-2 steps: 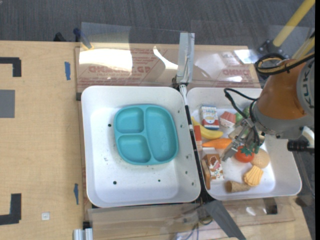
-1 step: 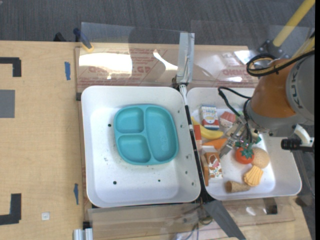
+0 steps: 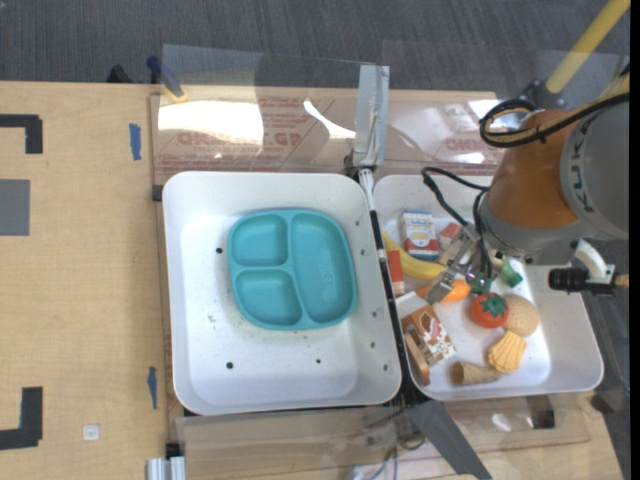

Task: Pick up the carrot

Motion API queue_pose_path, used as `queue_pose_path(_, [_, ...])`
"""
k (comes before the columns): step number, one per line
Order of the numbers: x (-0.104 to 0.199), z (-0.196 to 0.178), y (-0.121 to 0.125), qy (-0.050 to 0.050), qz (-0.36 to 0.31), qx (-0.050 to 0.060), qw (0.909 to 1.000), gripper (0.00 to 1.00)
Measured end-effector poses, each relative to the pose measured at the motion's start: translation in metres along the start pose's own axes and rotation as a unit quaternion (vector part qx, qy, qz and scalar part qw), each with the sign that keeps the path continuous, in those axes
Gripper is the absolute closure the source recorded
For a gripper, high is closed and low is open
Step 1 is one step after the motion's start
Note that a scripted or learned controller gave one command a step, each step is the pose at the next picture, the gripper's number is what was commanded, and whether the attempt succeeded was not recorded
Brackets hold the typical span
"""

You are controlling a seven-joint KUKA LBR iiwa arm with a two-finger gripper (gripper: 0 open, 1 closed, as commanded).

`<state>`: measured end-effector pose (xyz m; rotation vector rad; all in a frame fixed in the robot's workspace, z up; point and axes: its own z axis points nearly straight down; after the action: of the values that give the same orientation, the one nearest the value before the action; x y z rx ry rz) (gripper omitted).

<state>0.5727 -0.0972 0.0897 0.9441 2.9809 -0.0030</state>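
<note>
You have one carrot (image 3: pixel 452 290), a small orange piece lying in the right bin (image 3: pixel 575 363) near its middle, just beside the banana (image 3: pixel 420 266) and right under the gripper (image 3: pixel 468 268). The gripper hangs over that spot from the grey arm with its orange band (image 3: pixel 530 183); whether its claw is open or closed you cannot tell from this angle, and nothing shows the carrot between its fingers. Around the carrot you can count one tomato (image 3: pixel 489 309), one pale round bun (image 3: pixel 521 316), one yellow shell-shaped piece (image 3: pixel 507 352), one cone (image 3: pixel 472 373), and two small printed cartons (image 3: pixel 418 230). The left bin (image 3: pixel 190 298) holds one teal divided plate (image 3: pixel 292 267) with three compartments. Both bins sit side by side on a cardboard-topped bench (image 3: pixel 70 288), with grey carpet (image 3: pixel 250 8) beyond it.
</note>
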Motion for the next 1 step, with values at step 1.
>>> queue_pose_path(1, [-0.0023, -0.0133, 0.0035, -0.006, -0.002, -0.003, 1.0000, 1.00])
